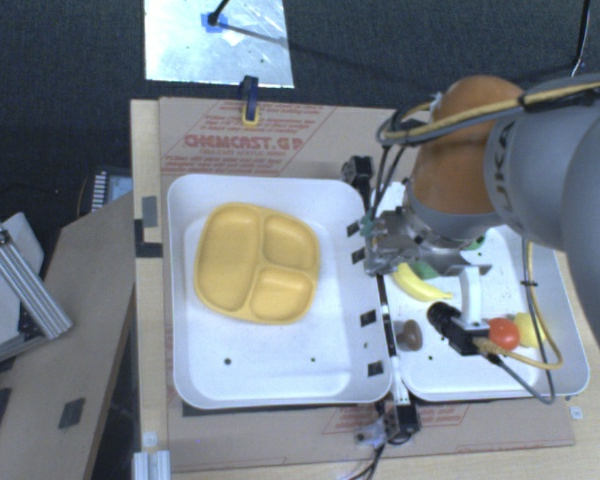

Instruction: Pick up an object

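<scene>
Banana [421, 285] in right bin [566, 354], long axis upper-left to lower-right.

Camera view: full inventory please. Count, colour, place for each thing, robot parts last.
left bin: 1, white, left side of the bench
right bin: 1, white, against the left bin's right wall
divided plate: 1, yellow, in the left bin, toward its far half
banana: 1, yellow, in the right bin near its left wall
small round thing: 1, brown, in the right bin, nearer than the banana
round thing: 1, red, in the right bin, near half
cardboard sheet: 1, brown with red print, under both bins
metal sheet: 1, silver, beyond the bench
arm: 1, grey with orange band, over the right bin
gripper: 1, at the wall between the bins, by the banana
</scene>
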Controlling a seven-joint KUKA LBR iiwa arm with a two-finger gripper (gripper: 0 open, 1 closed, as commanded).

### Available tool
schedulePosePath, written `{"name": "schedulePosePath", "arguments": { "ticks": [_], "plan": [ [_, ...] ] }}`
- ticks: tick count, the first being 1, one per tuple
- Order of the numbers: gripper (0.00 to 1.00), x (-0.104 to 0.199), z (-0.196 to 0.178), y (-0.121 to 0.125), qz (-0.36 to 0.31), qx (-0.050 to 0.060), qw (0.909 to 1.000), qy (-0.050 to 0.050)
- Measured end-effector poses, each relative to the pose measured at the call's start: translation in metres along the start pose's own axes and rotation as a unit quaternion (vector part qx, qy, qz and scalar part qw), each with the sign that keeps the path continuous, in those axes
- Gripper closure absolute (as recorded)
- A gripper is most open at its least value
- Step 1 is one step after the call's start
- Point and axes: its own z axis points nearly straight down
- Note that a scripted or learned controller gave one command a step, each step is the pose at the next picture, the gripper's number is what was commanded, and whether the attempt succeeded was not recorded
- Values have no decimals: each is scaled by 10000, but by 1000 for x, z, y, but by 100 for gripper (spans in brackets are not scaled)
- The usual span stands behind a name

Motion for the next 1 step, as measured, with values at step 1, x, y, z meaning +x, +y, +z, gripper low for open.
{"name": "schedulePosePath", "arguments": {
  "ticks": [1],
  "plan": [
    [100, 56, -5, 9, -2, -6, 10000, 2]
  ]
}}
